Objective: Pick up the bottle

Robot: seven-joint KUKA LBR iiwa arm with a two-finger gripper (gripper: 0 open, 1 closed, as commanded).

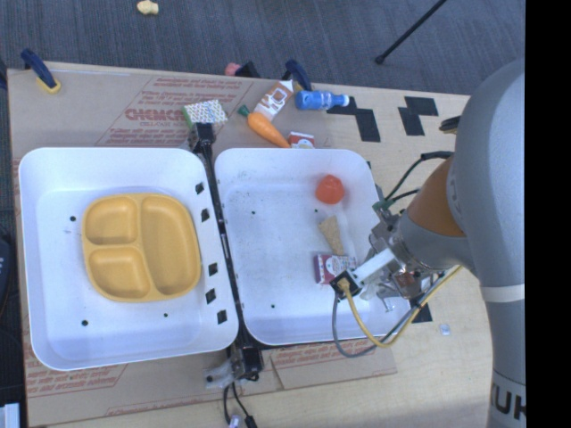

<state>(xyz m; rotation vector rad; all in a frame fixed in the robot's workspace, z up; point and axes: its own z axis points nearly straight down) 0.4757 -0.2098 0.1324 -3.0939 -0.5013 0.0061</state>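
Well, from my seat the gripper (pixel 343 283) sits low in the right bin (pixel 268 315), toward the lower right of the frame. It hangs off the grey arm (pixel 500 150), and yellow cable (pixel 379 333) loops beneath it. I cannot tell from this slanted view whether it is wide or narrow, and I see nothing held in it.

The thing I take for the bottle (pixel 331 233) is the tan, elongated piece lying flat on the bin floor. It is too small for me to be sure of. It lies just above the gripper in the frame and a touch to the left, with its long axis running nearly top to bottom and its lower end leaning slightly right.

A small red and white carton (pixel 328 267) lies between the two, just beside the gripper tip. A red ball (pixel 330 188) rests further up. So I judge the coming move to be a short shift up-frame past the carton, closing across the bottle's narrow width. The carton could get nudged or grabbed instead.

A blue bottle (pixel 319 101) also lies on the bench beyond the bin's top rim, well apart from the gripper.
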